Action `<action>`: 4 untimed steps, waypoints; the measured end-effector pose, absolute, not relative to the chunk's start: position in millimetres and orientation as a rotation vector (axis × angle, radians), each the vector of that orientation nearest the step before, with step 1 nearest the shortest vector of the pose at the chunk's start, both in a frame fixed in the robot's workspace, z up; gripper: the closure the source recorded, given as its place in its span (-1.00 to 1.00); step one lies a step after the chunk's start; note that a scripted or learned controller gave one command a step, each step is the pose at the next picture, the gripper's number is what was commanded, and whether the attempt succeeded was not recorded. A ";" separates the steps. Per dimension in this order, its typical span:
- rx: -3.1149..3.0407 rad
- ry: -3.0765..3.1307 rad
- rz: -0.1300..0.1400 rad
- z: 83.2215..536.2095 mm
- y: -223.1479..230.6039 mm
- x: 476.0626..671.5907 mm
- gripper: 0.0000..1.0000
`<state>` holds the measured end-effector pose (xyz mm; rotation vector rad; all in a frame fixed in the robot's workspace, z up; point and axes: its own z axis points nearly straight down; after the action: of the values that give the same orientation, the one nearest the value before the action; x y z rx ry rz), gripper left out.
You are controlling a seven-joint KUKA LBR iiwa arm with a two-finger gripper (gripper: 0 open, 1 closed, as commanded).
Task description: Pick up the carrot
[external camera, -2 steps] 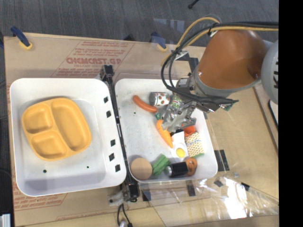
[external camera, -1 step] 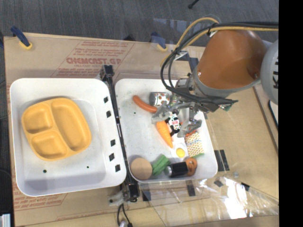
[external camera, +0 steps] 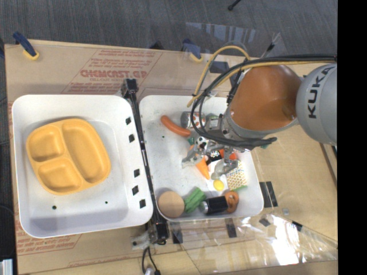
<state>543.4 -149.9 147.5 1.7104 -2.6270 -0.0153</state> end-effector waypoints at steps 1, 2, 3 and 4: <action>1.268 -2.875 -0.001 92.5 -194.8 521.0 -1.00; 0.669 -3.074 0.000 92.8 -186.8 535.6 -1.00; 0.685 -3.073 0.002 103.5 -184.5 537.7 1.00; 0.942 -2.996 -0.004 91.2 -171.3 500.0 1.00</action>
<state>500.0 -171.3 91.2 0.9419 -2.9958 -0.0037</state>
